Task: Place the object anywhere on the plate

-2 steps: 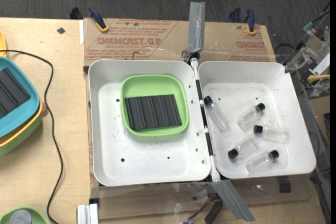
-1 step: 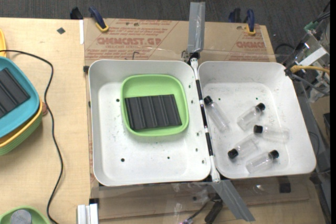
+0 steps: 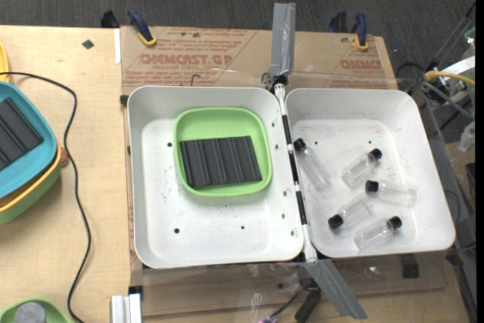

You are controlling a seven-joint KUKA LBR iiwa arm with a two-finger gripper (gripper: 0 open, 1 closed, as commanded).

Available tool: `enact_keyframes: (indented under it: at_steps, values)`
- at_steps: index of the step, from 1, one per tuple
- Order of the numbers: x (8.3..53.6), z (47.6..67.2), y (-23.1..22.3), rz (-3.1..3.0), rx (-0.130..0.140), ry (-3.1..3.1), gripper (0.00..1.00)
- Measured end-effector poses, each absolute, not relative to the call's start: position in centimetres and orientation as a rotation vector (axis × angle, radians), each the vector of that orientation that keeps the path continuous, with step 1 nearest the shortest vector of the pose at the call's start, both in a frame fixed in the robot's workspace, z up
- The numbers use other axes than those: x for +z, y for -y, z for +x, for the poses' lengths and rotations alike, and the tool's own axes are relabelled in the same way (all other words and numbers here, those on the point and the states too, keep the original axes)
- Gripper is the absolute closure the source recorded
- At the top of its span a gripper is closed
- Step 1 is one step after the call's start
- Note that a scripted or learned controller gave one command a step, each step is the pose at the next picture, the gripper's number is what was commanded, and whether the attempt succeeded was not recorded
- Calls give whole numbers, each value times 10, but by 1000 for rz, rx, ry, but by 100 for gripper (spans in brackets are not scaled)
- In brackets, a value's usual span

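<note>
A green square plate point(image 3: 221, 155) sits in the upper middle of the left bin point(image 3: 151, 238), with a dark ribbed mat point(image 3: 221, 161) lying flat on it. In the right bin point(image 3: 423, 132) lie several clear plastic vials with black caps: one point(image 3: 310, 160) near the bin's left wall, one point(image 3: 362, 165) in the middle, one point(image 3: 389, 190) to the right of it, one point(image 3: 348, 211) lower down, and one point(image 3: 377, 231) near the front right.
A stack of teal and green plates point(image 3: 26, 155) holding another dark mat stands at the far left on the wooden bench. A black cable point(image 3: 74, 185) runs down the bench beside the left bin. Clamps point(image 3: 142, 28) hold cardboard behind the bins.
</note>
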State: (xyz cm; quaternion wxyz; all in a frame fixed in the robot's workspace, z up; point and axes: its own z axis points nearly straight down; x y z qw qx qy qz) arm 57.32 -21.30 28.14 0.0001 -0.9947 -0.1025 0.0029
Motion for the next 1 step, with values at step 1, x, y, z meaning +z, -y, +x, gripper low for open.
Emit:
enact_keyframes:
  at_steps: [1]
  values:
    - [264,561,222,-3124,10,315,0]
